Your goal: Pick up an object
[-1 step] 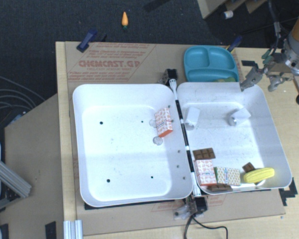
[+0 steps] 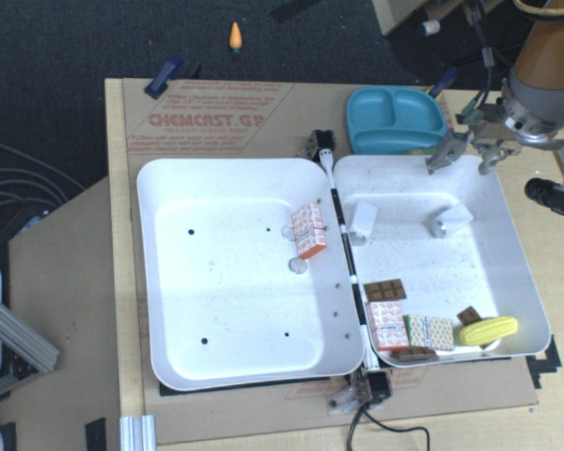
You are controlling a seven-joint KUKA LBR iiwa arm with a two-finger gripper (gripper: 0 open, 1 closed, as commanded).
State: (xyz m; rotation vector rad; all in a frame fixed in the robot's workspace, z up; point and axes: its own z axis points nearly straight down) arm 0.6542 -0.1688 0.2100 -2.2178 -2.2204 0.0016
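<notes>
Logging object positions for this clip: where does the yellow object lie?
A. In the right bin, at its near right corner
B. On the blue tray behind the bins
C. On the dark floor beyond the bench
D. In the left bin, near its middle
A. The yellow object lies in the right bin at its near right corner, beside a row of small cartons, far from the gripper up by the blue tray.
</notes>
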